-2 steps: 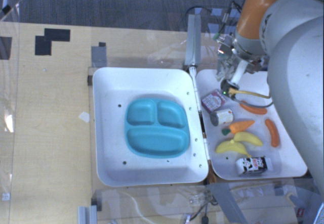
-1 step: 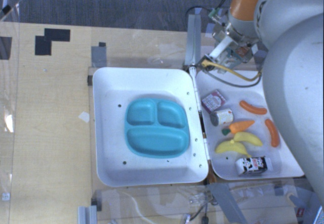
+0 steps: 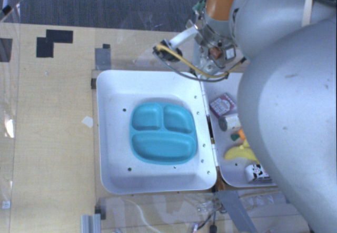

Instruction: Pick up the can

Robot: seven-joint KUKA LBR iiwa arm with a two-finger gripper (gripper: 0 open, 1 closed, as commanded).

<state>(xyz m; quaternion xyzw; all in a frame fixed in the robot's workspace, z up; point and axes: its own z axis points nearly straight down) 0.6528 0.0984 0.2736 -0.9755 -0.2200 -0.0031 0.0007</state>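
Grey arm [image 3: 284, 69] looms, apparently over right bin [image 3: 231, 174].

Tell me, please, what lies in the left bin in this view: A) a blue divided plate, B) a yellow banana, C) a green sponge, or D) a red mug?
A: the left bin holds a blue divided plate with three compartments, lying flat near its middle; the small items, among them a yellow one, sit in the right bin, partly hidden by the arm.
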